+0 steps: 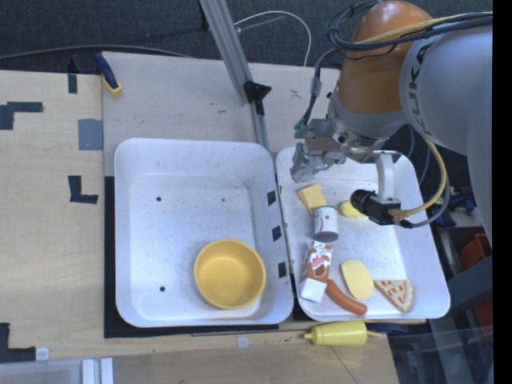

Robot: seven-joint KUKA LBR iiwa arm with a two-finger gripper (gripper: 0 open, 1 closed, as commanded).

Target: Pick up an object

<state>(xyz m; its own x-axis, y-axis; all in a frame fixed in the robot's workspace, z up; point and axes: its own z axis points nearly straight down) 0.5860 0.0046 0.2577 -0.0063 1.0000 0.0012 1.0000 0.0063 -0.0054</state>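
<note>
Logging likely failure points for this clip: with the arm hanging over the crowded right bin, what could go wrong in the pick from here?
1. The gripper sits at the right bin's top-left corner, beside the yellow block; a descent here could strike the bin wall.
2. The block, the small can and the carton lie close together, so a grab may nudge neighbours or catch two.
3. The arm hides part of the bin, so some items cannot be judged.

1. A pale wooden table (184, 102) fills the scene, marked with dark tape pieces (78, 189).
2. Dark carpeted floor (96, 14) lies beyond it.
3. A grey metal pole (228, 38) slants across.
</note>
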